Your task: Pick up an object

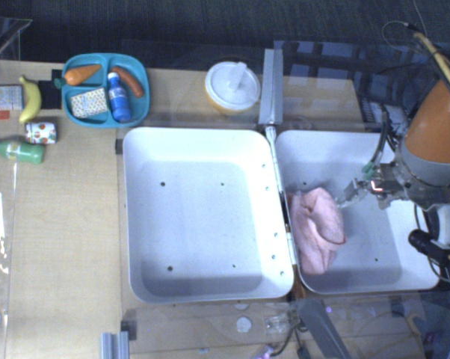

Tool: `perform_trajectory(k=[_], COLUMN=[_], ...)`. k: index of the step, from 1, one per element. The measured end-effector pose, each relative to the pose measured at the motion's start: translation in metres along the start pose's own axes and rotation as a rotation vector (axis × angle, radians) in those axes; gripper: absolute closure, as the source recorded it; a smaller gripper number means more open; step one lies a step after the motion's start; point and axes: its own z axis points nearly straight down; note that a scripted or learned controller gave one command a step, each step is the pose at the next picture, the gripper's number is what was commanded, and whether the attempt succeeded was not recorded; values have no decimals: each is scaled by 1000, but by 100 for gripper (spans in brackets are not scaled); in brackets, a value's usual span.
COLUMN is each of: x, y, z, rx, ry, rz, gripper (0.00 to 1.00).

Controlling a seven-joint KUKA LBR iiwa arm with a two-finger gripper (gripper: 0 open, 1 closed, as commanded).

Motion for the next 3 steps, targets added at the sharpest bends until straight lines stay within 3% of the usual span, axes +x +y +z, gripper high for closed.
perform_trajectory(k=[1,2,3], x=[24,19,31], y=[36,46,69], z=[100,104,105], rx=[-11,-17,-18], ry=[-1,-2,-5], rz=[-44,-174,-203], gripper=[0,0,0])
